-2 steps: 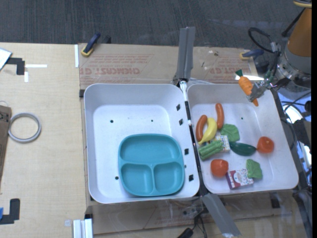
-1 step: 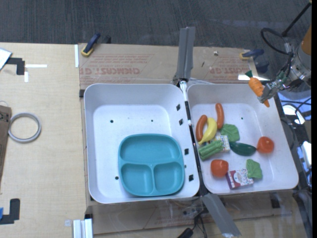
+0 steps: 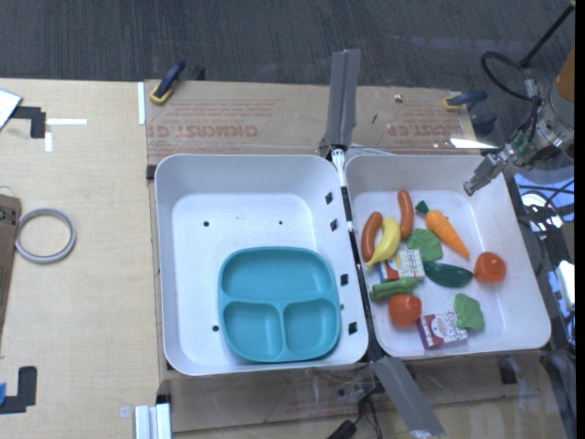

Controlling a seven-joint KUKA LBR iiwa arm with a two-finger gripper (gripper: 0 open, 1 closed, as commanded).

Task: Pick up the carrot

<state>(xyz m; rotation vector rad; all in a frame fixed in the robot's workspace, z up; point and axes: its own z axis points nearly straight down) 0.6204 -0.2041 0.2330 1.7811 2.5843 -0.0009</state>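
We see the claw (image 3: 475, 183) up at the far right rim of the right bin (image 3: 526, 332), hanging off the grey arm (image 3: 548, 126) that comes in from the right; at this size we cannot tell whether it is released or clenched, and nothing shows in it. The carrot (image 3: 445, 230) lies in the right bin just below and slightly left of the claw, near but apart from it, orange body slanting down to the right with its green top at the upper left end. Left of the carrot, further from the claw, we see two red sausages (image 3: 405, 212), one upright beside the carrot top and one further left against a yellow banana (image 3: 386, 242). Below the carrot sits a green leafy piece (image 3: 424, 244), then a dark green cucumber-like piece (image 3: 447, 274). An orange-red tomato (image 3: 489, 267) lies straight below the claw, right of the dark green piece. Further down from the claw: a green pod (image 3: 393, 289), a second red tomato (image 3: 405, 309), a small red and white carton (image 3: 441, 328) and another green leaf piece (image 3: 470, 311) touching it. A small white labelled packet (image 3: 408, 263) sits between banana and pod. Well to the claw's left, the left bin (image 3: 183, 245) holds a teal divided plate (image 3: 279, 304). Far left on the bench (image 3: 82, 337), well apart from the claw, lies a tape roll (image 3: 41, 235).
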